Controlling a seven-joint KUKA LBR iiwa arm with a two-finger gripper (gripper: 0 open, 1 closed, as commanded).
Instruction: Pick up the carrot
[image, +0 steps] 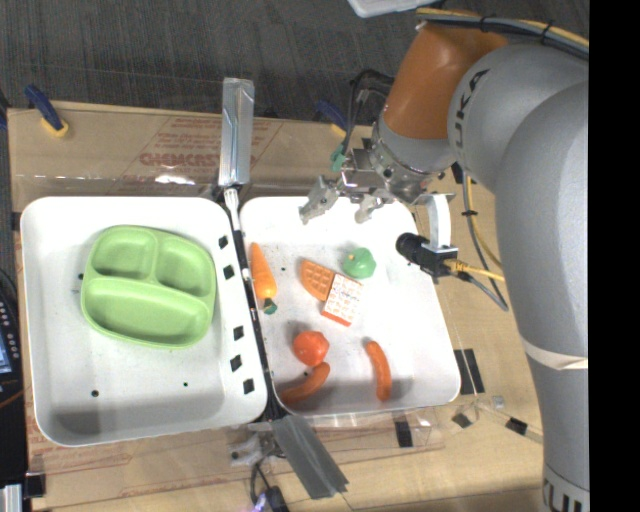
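My big grey arm (520, 190) reaches in from the right. The left bin (40, 330) holds a green tray (150, 285). The right bin (420, 340) holds the carrot (263, 276), close by its left wall. The carrot lies long from far to near, green end nearest. My gripper (345, 207) hangs over the bin's far edge, fingers spread wide, with nothing between them.
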